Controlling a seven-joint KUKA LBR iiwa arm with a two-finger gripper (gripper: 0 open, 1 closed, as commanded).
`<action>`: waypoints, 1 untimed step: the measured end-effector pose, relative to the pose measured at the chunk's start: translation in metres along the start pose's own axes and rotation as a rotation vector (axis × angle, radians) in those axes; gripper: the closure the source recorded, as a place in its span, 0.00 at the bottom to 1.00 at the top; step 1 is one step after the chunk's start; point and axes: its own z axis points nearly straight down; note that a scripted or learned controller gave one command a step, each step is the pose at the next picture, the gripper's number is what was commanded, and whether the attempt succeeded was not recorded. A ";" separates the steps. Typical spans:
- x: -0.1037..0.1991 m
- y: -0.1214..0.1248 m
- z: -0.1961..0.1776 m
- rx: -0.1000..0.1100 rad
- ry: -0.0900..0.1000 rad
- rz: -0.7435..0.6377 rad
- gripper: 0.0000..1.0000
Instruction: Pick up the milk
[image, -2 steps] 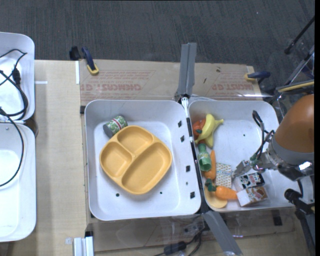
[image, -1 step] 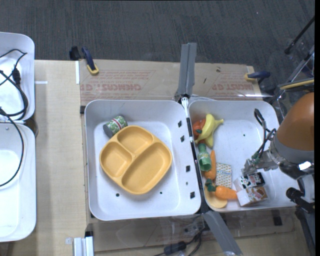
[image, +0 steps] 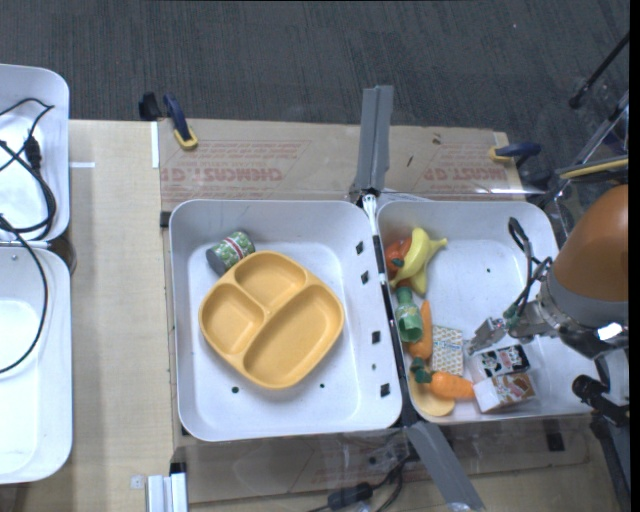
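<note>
Now the jaws hover low in the right bin, just above the milk lying by its front wall; whether they're spread, I cannot tell.

Yellow tray + can – left bin.

We see a wooden tabletop that carries two white bins side by side, the left bin and the right bin, which touch at the middle. Under the bins lies a brown cardboard. At the left edge stands a white tray.
</note>
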 end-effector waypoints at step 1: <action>-0.020 -0.012 0.002 -0.027 -0.012 -0.195 0.00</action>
